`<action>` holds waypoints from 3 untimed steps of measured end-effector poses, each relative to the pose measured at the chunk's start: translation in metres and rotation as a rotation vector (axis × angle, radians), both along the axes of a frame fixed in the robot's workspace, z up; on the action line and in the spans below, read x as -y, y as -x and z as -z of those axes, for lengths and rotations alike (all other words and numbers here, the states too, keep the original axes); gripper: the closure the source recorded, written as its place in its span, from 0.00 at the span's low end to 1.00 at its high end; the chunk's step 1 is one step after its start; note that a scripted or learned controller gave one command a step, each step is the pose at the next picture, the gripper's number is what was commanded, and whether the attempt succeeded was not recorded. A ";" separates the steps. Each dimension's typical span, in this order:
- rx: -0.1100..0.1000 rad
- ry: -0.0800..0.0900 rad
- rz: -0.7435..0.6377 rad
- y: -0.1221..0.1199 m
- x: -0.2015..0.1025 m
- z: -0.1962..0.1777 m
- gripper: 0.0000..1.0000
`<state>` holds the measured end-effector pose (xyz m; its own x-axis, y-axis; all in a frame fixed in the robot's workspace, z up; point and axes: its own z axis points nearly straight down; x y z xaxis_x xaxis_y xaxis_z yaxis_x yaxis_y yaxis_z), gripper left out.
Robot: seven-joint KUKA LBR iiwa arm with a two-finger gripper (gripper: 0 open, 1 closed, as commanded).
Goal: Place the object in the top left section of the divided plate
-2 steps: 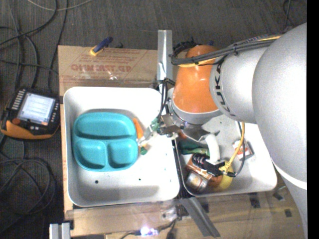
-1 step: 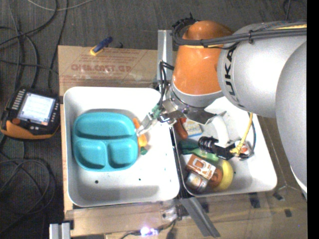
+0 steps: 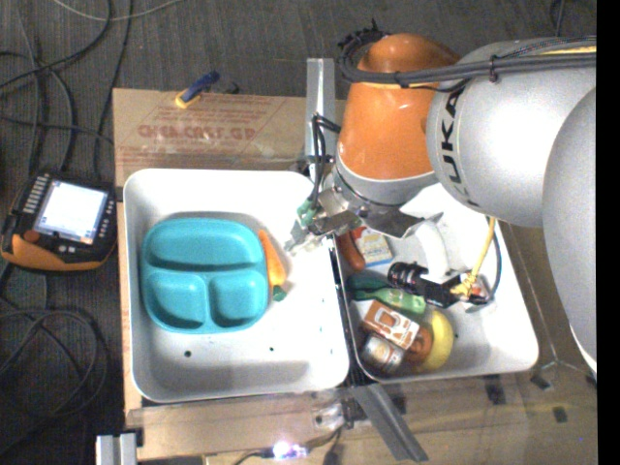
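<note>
I cannot tell my claw [image 3: 308, 223] state. The small orange carrot-like toy [image 3: 273, 260] lies beside the turquoise plastic divided plate [image 3: 203, 271], touching its right rim; a careless push could slide it away.

The divided plate [image 3: 205, 272] lies in the left bin [image 3: 165, 381], toward its left side, with a carrot [image 3: 273, 263] resting against the plate's right rim. The gripper [image 3: 312, 227] hangs over the wall between the two bins, just right of the carrot. The right bin [image 3: 518, 342] holds a bottle [image 3: 387, 288], a can [image 3: 386, 339] and a banana [image 3: 442, 342] clustered near its front left.
</note>
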<state>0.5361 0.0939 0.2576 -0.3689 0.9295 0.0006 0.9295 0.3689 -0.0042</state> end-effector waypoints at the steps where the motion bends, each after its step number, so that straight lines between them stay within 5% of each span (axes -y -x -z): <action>1: 0.000 -0.002 -0.299 0.053 -0.052 0.050 1.00; 2: 0.003 -0.002 -0.418 0.052 -0.092 -0.031 1.00; 3: 0.000 -0.002 -0.399 0.054 -0.108 0.120 1.00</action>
